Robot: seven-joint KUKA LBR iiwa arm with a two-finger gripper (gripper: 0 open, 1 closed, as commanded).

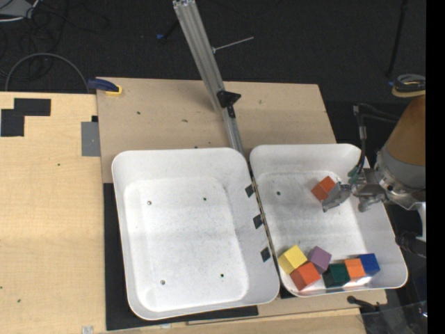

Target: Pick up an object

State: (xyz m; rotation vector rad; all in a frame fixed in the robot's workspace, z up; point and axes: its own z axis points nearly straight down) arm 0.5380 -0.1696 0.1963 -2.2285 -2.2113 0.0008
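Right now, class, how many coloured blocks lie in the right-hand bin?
7. One orange block beside the gripper; six clustered at the near edge: yellow, purple, red, green, orange, blue. Others may hide beneath.

The left bin [188,228] offers an open floor for a gripper to pass. In the right bin [292,165], the far-left floor lies open; an orange block [322,187] sits toward the far right, and a cluster of blocks [330,266] crowds the near edge. A slanted metal rail [205,65] crosses the bench beyond the bins.
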